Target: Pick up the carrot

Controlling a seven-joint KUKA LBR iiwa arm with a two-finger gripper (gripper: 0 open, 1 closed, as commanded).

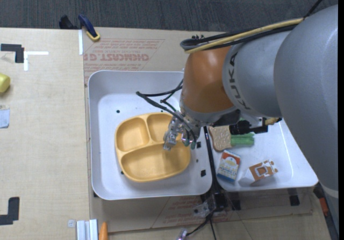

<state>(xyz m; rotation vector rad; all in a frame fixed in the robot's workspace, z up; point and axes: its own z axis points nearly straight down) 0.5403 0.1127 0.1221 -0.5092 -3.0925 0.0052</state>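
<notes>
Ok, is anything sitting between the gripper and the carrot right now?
Cannot tell. The gripper hangs over the yellow divided plate in the left bin, and I cannot place the carrot from here. The arm covers the adjoining parts of both bins, so the carrot may lie under it.

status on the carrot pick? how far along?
Done: the arm has reached into the left bin. In hand: the hand sits over the yellow divided plate, with no carrot between its fingers. Left: finding the carrot, which I can't make out here, then the grasp and lift.
</notes>
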